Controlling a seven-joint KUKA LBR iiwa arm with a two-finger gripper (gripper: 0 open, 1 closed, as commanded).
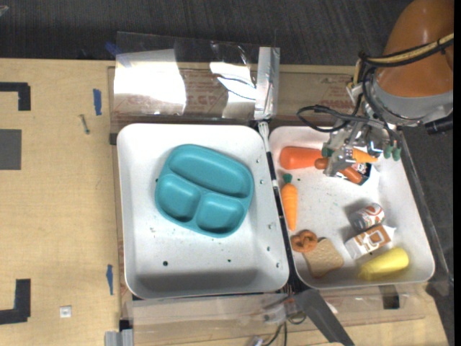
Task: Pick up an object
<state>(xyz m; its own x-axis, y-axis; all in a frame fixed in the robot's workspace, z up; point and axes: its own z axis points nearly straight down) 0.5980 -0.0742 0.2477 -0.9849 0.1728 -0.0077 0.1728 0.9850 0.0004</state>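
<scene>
My gripper hangs low over the back of the right bin. Just to its left lies an orange cylinder, whose right end meets the gripper. A small orange and white piece shows right under the gripper; I cannot tell whether it is held. Further forward in this bin are a toy carrot, a brown pretzel, a tan cracker, a yellow fruit, a white and orange carton and a small round white and orange toy.
The left bin holds a teal divided plate. A ridge separates the two bins. Clear plastic sheeting stands behind the left bin. The arm's orange band and cables hover over the right bin's back corner.
</scene>
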